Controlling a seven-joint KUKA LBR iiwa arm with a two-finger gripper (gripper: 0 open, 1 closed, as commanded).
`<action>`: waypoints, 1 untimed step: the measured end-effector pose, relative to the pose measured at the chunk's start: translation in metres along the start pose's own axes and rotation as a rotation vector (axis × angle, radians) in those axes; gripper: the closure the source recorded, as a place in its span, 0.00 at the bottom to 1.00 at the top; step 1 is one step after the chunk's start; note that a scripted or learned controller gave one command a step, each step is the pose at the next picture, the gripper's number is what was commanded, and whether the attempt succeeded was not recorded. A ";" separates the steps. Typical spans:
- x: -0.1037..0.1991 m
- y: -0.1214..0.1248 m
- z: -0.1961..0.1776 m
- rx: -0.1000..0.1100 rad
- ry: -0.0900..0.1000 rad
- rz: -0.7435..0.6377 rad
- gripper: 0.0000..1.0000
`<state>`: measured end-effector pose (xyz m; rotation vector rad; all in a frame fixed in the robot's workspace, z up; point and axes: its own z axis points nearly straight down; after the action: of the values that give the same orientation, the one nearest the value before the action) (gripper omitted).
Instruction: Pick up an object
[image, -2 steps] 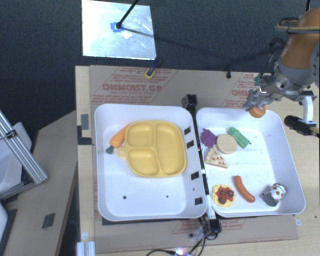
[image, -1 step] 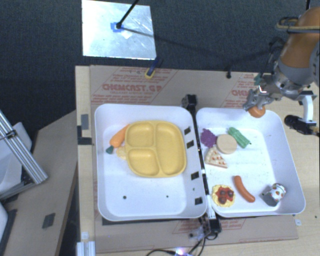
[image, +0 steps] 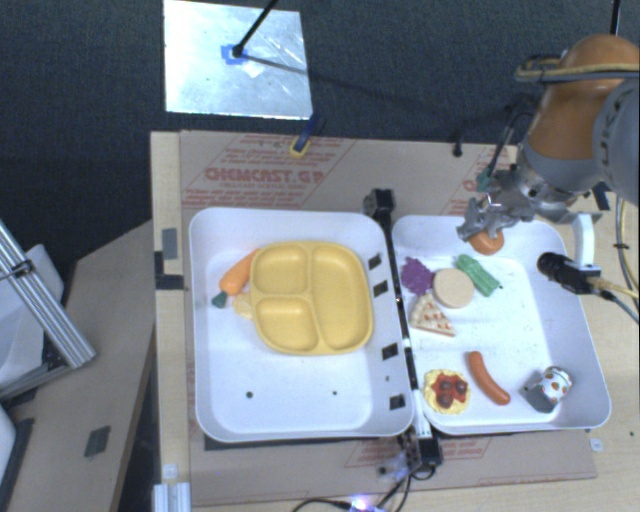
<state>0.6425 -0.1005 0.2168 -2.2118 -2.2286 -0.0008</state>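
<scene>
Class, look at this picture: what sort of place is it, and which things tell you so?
Probably a robotics lab test bench: a grey robot arm reaches over two white bins, with toy food such as a sausage and a yellow divided plate laid out for grasping.

There are two white bins (image: 300, 420), side by side. The left bin holds one yellow tray (image: 305, 297) and one carrot (image: 236, 273). The right bin holds one purple veggie (image: 415, 273), one round cracker (image: 453, 288), one green piece (image: 479, 274), one pizza slice (image: 432, 317), one sausage (image: 487, 377), one little spaghetti plate (image: 447, 390), one orange piece (image: 488, 241) and one small grey thing (image: 545, 388).
</scene>
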 end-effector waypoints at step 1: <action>0.038 -0.034 0.008 0.001 0.000 0.001 1.00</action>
<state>0.6081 -0.0627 0.2091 -2.2118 -2.2275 0.0003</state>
